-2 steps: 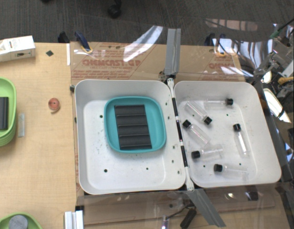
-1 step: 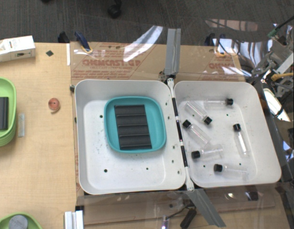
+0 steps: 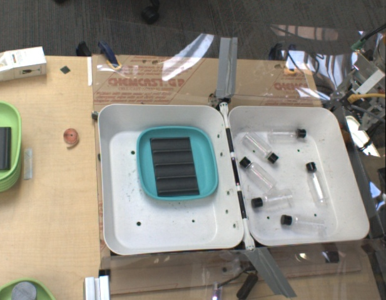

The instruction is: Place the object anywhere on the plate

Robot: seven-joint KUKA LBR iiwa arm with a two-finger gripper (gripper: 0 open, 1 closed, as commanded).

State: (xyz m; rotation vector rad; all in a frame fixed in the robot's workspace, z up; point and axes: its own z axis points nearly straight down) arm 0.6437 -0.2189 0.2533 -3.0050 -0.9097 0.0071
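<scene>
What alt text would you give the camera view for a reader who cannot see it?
Two white bins sit side by side: the left bin holds a teal plate with a dark ridged insert, and the right bin holds several clear vials with black caps scattered loose.

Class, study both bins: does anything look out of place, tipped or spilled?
Nothing looks damaged or spilled. The teal plate sits flat in the left bin; clear vials with black caps lie scattered at odd angles in the right bin.

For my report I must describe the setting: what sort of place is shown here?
Most likely a robotics lab or test cell. Two white bins sit side by side on a bench, one holding a teal plate, the other several clear vials with black caps. Office chair wheels stand on the carpet behind.
</scene>
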